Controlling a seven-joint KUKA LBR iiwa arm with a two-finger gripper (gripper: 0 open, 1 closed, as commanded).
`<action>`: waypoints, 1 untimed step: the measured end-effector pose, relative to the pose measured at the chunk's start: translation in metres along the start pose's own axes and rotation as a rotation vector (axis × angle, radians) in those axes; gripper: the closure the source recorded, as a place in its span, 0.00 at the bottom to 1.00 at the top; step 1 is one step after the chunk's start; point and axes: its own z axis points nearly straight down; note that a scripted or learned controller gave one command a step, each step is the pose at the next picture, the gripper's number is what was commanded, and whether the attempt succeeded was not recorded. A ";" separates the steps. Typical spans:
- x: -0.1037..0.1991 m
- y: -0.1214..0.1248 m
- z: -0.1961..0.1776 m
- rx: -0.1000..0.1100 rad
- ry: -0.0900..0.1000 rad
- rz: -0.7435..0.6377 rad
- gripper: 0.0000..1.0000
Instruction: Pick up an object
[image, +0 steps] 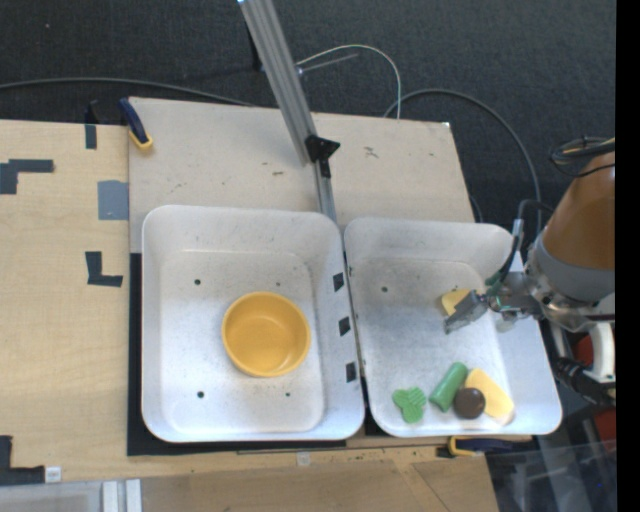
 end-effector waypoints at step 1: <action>0.000 0.000 0.000 0.000 0.000 0.000 0.00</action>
